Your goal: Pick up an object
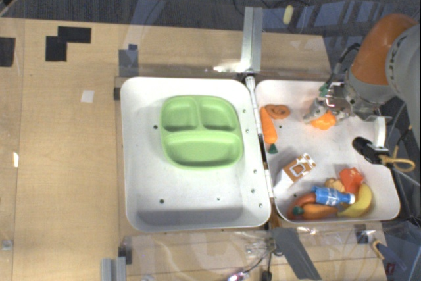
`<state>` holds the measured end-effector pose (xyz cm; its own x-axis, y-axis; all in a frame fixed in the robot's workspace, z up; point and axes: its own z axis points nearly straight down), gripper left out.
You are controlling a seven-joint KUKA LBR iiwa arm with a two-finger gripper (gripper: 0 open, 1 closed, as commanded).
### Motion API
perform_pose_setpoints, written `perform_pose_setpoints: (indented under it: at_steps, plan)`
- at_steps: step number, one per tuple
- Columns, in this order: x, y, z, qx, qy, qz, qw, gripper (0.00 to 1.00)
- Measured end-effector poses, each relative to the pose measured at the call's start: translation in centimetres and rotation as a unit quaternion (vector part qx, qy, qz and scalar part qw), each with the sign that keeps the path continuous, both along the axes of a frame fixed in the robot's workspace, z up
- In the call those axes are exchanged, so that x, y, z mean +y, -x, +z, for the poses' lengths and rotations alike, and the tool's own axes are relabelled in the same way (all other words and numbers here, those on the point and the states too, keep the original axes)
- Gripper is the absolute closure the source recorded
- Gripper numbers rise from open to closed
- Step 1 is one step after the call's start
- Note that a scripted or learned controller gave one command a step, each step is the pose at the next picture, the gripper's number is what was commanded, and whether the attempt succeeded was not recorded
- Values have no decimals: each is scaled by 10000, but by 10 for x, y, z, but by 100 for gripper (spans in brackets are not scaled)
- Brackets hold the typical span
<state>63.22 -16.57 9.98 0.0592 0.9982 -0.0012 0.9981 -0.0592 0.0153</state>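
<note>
gripper (327, 106) low in right bin (289, 92) | orange piece (323, 121) touching, just below-left of fingertips | finger state: cannot tell | carrot (268, 128) well left, lying lengthwise

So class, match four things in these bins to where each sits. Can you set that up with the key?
Things:
1. green divided plate
2. carrot
3. banana
4. orange piece

Places:
A. near right corner of the right bin
B. at the claw, far side of the right bin
C. middle of the left bin
D. along the right bin's left wall

Pairs: 1-C, 2-D, 3-A, 4-B
</note>
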Motion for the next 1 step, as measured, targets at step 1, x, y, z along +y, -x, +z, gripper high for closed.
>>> perform_pose_setpoints:
  at_steps: [1]
  plan:
    - [40, -19, 116, 37, 5, 964, 9953, 100]
